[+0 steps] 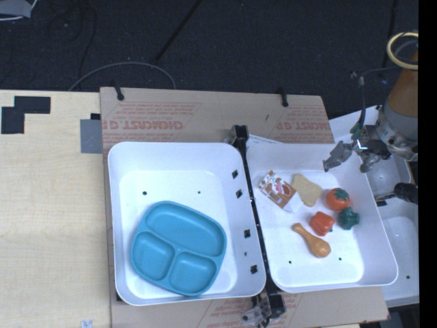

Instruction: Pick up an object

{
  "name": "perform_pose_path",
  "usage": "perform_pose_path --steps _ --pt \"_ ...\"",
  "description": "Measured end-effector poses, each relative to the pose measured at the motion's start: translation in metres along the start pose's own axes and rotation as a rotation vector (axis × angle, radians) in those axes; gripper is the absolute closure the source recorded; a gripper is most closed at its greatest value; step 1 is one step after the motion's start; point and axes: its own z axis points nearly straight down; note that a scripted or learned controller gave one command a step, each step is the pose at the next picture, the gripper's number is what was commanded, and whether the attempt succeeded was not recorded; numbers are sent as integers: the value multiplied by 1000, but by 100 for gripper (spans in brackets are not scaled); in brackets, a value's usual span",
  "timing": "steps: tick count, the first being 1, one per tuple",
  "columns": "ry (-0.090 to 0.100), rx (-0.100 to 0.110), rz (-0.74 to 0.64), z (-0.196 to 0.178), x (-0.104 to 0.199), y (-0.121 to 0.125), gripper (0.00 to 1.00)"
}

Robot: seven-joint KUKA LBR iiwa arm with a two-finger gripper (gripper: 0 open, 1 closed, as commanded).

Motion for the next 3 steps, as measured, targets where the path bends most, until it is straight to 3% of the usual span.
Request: perform_pose_path --steps 1,2,3 --pt "3 7 -4 62 7 3 0" --pt "0 -1 -1 106 9 -4 0" --pt "1 -1 -1 129 10 -2 0"
